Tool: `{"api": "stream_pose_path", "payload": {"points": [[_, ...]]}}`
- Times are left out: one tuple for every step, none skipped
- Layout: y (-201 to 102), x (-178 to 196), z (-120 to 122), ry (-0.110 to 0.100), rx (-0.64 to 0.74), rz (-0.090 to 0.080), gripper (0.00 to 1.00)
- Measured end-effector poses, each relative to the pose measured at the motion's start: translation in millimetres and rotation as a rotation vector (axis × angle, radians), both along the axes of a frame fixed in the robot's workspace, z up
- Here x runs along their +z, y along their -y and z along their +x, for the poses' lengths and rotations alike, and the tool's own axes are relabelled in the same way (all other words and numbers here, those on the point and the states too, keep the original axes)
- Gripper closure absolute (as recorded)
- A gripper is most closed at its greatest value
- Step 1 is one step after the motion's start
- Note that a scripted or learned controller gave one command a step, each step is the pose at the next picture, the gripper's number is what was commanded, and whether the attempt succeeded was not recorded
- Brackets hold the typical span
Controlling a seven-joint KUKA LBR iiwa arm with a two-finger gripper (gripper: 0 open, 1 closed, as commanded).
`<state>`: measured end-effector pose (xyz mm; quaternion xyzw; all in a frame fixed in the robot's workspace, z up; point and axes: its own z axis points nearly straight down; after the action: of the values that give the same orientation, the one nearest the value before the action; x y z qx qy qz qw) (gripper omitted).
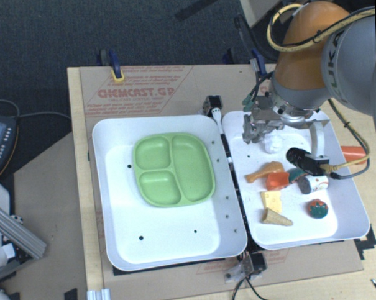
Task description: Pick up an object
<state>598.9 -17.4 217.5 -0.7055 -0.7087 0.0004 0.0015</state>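
My gripper (256,133) hangs low over the far left corner of the right bin (347,223), beneath the grey wrist and its orange band. A small white lump (273,142) lies just to its right, close to the gripper tip. Nearer the front of that bin lie an orange carrot-like piece (266,171), a red-orange block (278,181), a yellow cheese wedge (272,200), a tan cone (277,220), a teal piece (297,174), a small white-and-red item (315,184) and a red-and-green ball (317,208). Nothing shows in the gripper.
A green divided plate (174,169) lies in the left bin (116,218). An orange object (353,151) sits at the right bin's right edge. The ridge between the bins (231,175) runs just left of the gripper. The robot arm covers the right bin's far right part.
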Motion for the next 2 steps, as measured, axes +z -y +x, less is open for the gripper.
{"api": "stream_pose_path", "payload": {"points": [[-52.8,14.6,-18.4,0.0,0.001,0.001,1.0],[-93.5,16.5,-34.7,0.0,0.0,0.0,1.0]]}}
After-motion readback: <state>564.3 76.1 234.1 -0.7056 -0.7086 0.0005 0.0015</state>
